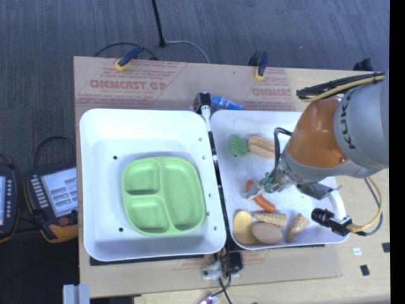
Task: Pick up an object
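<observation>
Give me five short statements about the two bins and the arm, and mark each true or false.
1. A green divided tray lies in the left bin. True.
2. The food items are piled on the green divided tray. False: its compartments hold none; the food lies in the right bin.
3. The end effector hangs over the right bin. True.
4. The orange carrot piece lies at the far rim of the right bin. False: it lies toward the middle, just near-side of the end effector.
5. The arm enters from the view's left. False: it comes from the right.
</observation>
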`<state>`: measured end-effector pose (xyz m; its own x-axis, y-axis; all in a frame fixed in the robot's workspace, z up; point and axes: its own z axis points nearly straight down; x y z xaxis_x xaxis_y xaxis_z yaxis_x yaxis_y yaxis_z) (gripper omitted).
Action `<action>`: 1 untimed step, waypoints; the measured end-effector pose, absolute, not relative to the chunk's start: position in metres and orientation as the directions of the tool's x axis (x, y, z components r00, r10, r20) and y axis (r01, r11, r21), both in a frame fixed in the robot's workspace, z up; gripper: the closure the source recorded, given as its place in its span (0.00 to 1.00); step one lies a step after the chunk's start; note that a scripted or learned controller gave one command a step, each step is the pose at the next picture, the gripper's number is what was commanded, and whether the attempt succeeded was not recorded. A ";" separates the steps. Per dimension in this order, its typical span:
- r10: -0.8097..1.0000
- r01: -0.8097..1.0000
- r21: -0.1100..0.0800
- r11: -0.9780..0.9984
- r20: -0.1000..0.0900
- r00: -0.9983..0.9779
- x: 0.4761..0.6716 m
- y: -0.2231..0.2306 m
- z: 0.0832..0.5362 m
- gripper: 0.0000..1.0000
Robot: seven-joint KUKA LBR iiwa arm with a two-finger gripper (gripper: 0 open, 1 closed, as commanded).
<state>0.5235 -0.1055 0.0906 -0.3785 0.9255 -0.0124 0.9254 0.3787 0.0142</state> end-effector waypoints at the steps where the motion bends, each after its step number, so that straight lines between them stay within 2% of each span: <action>1: 0.958 0.958 -0.001 0.288 0.000 -0.288 0.484 -0.021 0.184 1.00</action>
